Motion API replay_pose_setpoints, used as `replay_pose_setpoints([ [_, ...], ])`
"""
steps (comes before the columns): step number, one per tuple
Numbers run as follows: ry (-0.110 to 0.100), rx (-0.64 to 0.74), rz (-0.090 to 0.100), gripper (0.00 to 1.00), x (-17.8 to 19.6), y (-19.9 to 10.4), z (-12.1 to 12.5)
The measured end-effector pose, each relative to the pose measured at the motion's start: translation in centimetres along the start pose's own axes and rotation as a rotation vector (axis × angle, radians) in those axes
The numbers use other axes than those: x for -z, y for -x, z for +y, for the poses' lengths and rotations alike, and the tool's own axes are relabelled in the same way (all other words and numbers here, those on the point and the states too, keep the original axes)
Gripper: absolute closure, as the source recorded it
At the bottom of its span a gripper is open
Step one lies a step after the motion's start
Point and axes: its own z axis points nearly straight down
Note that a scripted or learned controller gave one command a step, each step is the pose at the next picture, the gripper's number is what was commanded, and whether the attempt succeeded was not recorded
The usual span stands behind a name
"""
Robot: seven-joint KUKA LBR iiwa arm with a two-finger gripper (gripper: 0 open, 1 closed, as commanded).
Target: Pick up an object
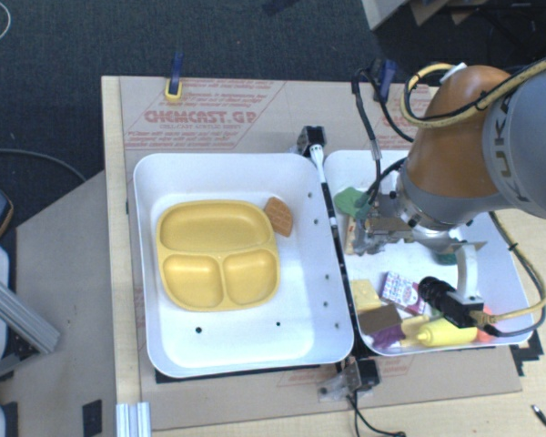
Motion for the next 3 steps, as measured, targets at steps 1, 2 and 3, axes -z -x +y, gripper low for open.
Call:
replay_pose_setpoints([
  [1,-0.001,0.001,0.000,1.00,0.8,-5.9,-2.2],
  [2,0.006,-0.002,-0.002,1.00,2.0,-8.3,-2.3],
  [3,0.000,-0.004,-0.003,1.00,1.1,-10.0,-2.7],
])
